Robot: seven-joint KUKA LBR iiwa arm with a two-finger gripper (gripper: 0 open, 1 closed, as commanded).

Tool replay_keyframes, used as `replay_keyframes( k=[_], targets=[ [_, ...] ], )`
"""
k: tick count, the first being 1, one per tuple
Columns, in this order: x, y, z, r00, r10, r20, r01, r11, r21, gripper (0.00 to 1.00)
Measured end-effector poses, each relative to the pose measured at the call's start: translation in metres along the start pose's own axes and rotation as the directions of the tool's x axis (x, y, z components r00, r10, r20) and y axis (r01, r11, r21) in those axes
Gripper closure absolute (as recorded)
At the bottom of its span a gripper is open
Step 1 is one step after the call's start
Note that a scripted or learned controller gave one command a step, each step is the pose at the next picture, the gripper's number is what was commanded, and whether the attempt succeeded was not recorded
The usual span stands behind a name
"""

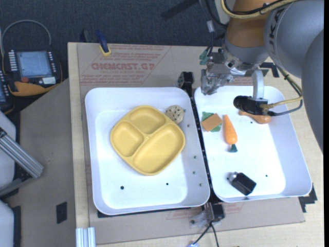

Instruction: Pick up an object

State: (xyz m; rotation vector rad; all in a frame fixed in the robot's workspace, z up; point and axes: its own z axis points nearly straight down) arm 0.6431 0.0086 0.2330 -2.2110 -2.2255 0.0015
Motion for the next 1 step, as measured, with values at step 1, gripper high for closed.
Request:
replay_keyframes(
  k=[1],
  targets=[
    [0.0511, -0.0015, 0.0124, 1.000, 0.001, 0.001, -0.001, 1.000, 0.001, 1.00]
  ],
)
